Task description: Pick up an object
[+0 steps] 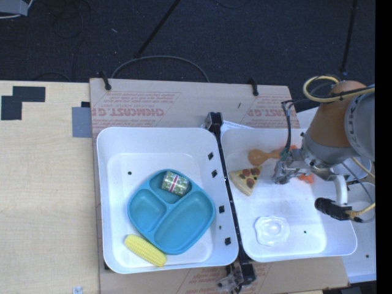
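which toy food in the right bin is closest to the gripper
The orange spoon-shaped piece, just left of the gripper; the pizza slice and fried egg lie farther off.

Hand (pixel 285 173) too small and blurred to read its fingers. Orange object (pixel 304 177) beside it partly covered by the hand, unidentifiable. Arm (pixel 343 124) cut off at right edge.

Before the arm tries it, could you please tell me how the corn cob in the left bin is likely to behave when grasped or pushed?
The corn cob looks long and rounded, so it would probably roll if nudged from the side. It lies beside the blue plate, near the left bin's front wall, which may crowd a grasp. It looks like toy food, so likely stiff and light.
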`<state>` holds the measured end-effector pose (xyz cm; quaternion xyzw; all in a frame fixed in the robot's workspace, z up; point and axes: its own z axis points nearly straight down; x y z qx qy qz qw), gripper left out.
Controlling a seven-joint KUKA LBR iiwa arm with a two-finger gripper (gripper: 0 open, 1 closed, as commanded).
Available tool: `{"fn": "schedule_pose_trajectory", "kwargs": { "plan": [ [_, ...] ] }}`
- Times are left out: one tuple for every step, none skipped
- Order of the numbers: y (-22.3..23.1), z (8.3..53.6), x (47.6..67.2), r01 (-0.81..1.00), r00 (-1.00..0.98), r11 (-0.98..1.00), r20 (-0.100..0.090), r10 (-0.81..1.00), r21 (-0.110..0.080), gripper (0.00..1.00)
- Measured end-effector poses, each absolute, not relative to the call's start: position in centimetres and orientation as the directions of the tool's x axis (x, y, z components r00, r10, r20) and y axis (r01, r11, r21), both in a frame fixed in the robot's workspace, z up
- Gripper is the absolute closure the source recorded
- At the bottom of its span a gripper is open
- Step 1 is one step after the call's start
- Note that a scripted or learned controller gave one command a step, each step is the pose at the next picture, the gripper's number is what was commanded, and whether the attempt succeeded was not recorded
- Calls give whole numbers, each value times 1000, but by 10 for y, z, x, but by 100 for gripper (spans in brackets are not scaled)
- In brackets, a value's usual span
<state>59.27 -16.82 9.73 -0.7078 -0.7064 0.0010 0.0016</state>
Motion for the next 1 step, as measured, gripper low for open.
{"fn": "schedule_pose_trajectory", "kwargs": {
  "plan": [
    [-177,147,599,1000,3,-3,-1,1000,2,100]
  ]
}}
